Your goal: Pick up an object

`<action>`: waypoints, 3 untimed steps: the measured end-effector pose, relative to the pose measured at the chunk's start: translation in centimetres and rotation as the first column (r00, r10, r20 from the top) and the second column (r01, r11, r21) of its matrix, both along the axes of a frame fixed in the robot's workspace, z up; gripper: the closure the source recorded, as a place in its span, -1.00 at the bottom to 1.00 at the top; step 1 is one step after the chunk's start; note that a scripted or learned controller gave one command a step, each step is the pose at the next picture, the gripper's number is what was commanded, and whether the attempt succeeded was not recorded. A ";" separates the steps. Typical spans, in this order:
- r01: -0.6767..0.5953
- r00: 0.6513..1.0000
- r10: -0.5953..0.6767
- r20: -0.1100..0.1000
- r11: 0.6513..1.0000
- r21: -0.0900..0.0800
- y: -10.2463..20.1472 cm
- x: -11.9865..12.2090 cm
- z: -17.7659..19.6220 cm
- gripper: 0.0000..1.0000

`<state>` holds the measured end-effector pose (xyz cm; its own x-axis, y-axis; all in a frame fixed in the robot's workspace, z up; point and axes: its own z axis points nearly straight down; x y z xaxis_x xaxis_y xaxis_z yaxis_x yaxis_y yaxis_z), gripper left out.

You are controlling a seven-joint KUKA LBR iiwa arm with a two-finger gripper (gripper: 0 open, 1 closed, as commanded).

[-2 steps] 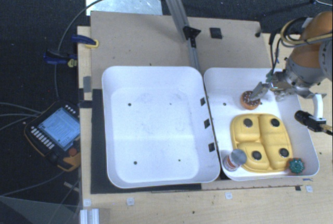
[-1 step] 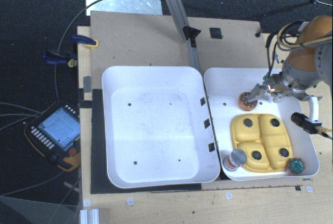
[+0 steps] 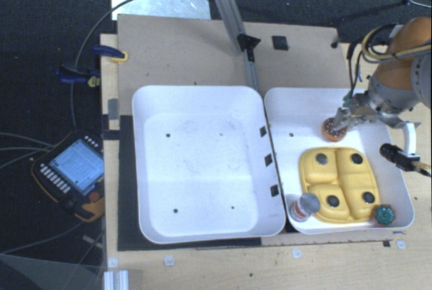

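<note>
Left bin (image 3: 155, 167): white, shallow, showing bare floor with small dark dots.

Right bin (image 3: 287, 113): holding a small silver-capped item (image 3: 305, 205) at the near left corner, a yellow four-lobed moulded tray (image 3: 339, 184), a green ball (image 3: 385, 215) at the near right corner, and a small round brownish object (image 3: 333, 129) near the far wall.

Gripper (image 3: 342, 121): hovering right over the brownish object, apparently touching it; whether its fingers are open or closed cannot be told.

Handling: object is looking light, small and rigid, likely needing a pinch across its rim.
</note>
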<state>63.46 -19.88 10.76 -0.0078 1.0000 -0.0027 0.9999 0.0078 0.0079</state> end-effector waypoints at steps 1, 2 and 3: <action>0.005 1.000 -0.005 0.000 1.000 0.000 -0.3 -0.5 6.3 1.00; 0.002 1.000 -0.002 0.001 1.000 0.000 -0.4 0.0 12.8 1.00; 0.001 1.000 -0.001 -0.003 1.000 0.001 -0.4 0.2 15.5 1.00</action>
<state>63.64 -20.25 26.30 -0.0067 1.0000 -0.0012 1.0000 0.0067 0.0052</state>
